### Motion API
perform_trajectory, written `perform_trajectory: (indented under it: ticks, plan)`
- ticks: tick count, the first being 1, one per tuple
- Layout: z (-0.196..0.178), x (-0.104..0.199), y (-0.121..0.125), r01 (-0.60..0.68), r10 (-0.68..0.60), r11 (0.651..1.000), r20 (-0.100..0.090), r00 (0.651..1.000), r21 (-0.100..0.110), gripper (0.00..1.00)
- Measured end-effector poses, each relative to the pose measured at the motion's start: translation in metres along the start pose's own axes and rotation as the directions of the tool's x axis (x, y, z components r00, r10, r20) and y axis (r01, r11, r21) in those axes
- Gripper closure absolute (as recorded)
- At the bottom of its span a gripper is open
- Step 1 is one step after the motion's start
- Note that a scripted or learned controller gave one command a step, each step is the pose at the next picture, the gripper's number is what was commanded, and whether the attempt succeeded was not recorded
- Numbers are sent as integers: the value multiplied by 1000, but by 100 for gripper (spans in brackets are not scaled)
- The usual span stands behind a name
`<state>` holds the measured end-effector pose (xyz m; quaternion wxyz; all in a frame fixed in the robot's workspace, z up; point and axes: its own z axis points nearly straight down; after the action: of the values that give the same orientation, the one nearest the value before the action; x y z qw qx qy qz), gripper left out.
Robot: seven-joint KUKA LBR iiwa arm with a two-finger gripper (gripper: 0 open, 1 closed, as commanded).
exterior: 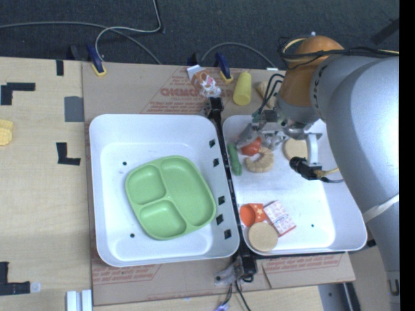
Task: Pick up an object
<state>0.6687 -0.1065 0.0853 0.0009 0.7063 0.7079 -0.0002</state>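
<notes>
Red-orange piece (251,149), lying in the upper left part of the right bin (314,203), is the likeliest target, since the gripper (261,137) hangs right over it, close to the bin's floor. Whether the claw is wide, narrow or already closed on something I cannot tell: the wrist and its fittings cover the tips from this slanted height. The main risk is crowding. A tan ring (260,163) touches the red-orange piece on its near side, and a green strip (233,160) lies just beside both, along the wall shared with the left bin (107,173). A descent slightly off centre lands on the ring's rim instead of the target, pushes the pile sideways and closes on nothing. A grasp that catches two things at once is another danger, as the looser one drops on the lift. The red-orange piece looks small and low, perhaps soft, so a shallow pinch slides off its top. The wall is near too; a drift toward it jams the claw against the rim. A pale disc (295,149) lies on the other side, just beside the wrist, and is easily nudged.
</notes>
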Motion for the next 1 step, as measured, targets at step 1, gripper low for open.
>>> perform_trajectory:
  ticks: [1]
  plan:
    - [0, -1, 0, 0, 0, 1000, 0, 1000, 0, 0]
